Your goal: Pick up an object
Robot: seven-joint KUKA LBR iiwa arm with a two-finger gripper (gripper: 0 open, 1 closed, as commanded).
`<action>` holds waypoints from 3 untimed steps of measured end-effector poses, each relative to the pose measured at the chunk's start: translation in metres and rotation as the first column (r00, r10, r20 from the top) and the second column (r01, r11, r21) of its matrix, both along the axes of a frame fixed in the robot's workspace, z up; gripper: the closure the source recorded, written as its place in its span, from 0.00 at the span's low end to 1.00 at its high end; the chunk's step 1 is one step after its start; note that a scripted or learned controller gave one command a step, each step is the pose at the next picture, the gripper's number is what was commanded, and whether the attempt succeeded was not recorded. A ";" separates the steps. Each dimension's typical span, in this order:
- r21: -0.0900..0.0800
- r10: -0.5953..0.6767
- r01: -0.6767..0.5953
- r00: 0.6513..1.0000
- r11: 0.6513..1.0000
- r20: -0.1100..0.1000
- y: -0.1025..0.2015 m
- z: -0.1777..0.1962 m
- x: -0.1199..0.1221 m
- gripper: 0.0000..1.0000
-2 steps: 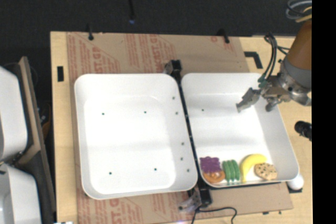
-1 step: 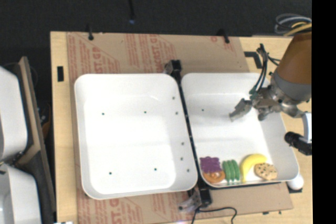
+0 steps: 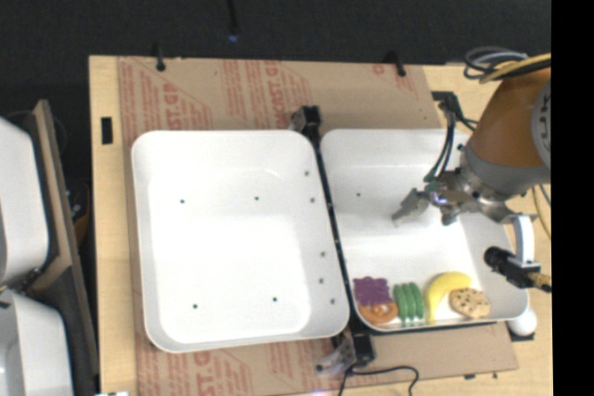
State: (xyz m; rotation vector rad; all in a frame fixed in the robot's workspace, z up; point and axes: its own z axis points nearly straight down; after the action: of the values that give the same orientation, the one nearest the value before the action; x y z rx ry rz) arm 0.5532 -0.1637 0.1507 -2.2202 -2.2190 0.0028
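Toys for picking lie in a row along the near wall of the right bin [image 3: 371, 153]: a purple piece [image 3: 373, 291] resting on an orange one [image 3: 378, 313], a green ridged piece [image 3: 408, 302], a yellow banana-like piece [image 3: 448, 285], and a tan cookie with dark chips [image 3: 470, 301]. The bench [image 3: 204, 97], covered in printed cardboard, carries both white bins side by side; the left bin [image 3: 223, 236] has only small dark dots on its floor. The arm [image 3: 509, 130] reaches in from the right, orange band above grey wrist. Its gripper [image 3: 425, 203] hangs over the middle of the right bin, well apart from the toys, fingers spread and grasping nothing. A black clamp [image 3: 306, 119] sits where the bins meet at the far edge.
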 end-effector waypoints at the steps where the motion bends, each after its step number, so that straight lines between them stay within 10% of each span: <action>1: -0.001 -0.001 0.001 1.000 1.000 0.005 -0.001 0.013 0.001 1.00; 3: -0.001 0.000 0.000 1.000 1.000 0.004 -0.001 0.052 0.002 1.00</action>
State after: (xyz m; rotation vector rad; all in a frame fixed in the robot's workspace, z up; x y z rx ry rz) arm 0.5552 -0.1647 0.2030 -2.2224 -2.2211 -0.0007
